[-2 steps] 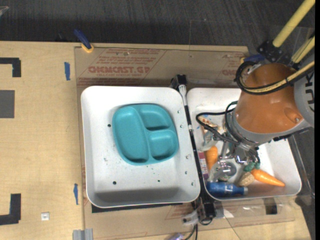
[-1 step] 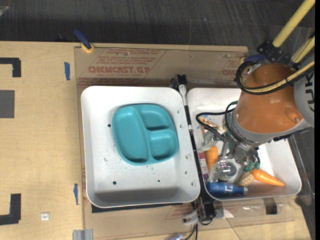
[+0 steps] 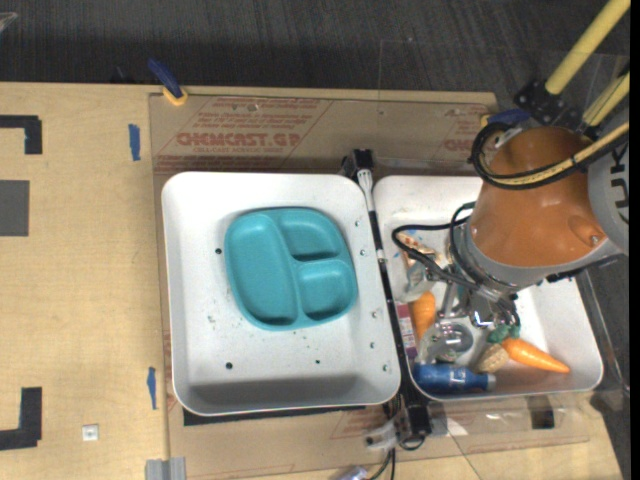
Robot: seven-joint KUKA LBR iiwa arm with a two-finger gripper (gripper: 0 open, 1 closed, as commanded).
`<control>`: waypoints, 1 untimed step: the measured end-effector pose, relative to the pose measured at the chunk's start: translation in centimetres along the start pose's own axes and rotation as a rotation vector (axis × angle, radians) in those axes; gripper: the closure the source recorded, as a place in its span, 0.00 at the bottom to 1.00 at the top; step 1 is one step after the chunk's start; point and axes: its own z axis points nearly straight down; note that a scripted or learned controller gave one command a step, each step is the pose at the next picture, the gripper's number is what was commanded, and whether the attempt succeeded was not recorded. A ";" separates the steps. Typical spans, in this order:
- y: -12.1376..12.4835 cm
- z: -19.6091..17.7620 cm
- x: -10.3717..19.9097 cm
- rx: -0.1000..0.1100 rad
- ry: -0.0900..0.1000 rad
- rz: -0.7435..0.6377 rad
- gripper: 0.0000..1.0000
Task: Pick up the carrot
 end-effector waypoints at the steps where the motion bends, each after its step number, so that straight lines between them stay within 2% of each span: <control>1: 0.0 0.0 0.0 0.000 0.000 0.000 0.00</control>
